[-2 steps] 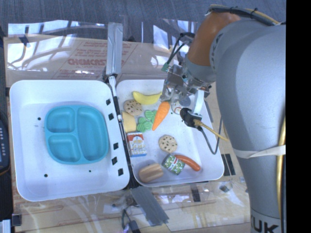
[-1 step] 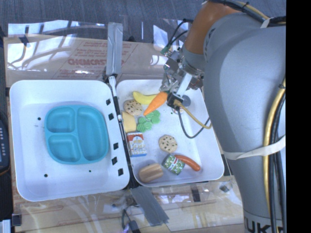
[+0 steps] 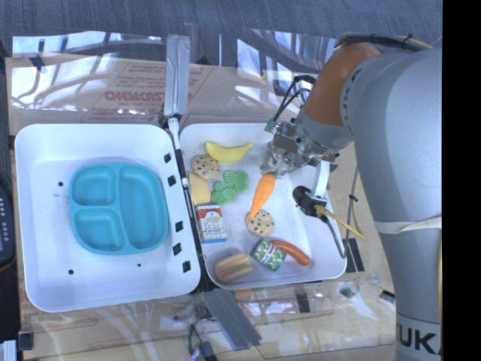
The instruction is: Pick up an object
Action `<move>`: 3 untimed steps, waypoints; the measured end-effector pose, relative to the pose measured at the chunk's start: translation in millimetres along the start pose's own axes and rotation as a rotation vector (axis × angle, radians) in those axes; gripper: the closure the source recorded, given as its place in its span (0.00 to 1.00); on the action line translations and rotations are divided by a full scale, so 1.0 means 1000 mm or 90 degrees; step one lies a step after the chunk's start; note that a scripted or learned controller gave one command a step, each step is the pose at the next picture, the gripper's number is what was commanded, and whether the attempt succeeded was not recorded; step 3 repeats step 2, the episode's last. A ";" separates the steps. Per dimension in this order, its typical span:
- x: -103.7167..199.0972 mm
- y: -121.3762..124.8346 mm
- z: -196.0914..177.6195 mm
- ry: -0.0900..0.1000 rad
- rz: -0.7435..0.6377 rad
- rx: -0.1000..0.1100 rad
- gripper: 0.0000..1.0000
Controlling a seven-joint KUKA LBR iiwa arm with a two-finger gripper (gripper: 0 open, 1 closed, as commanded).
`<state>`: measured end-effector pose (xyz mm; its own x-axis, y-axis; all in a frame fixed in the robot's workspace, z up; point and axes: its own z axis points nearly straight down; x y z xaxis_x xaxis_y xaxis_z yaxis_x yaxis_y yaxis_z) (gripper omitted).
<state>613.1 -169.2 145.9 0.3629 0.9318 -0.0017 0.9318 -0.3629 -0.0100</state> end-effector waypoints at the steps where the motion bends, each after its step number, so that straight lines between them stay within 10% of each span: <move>1: 0.018 0.040 -0.055 0.001 -0.077 -0.005 1.00; 2: 0.008 -0.037 -0.064 0.000 -0.184 -0.002 1.00; 3: 0.008 -0.037 -0.064 0.000 -0.184 -0.002 1.00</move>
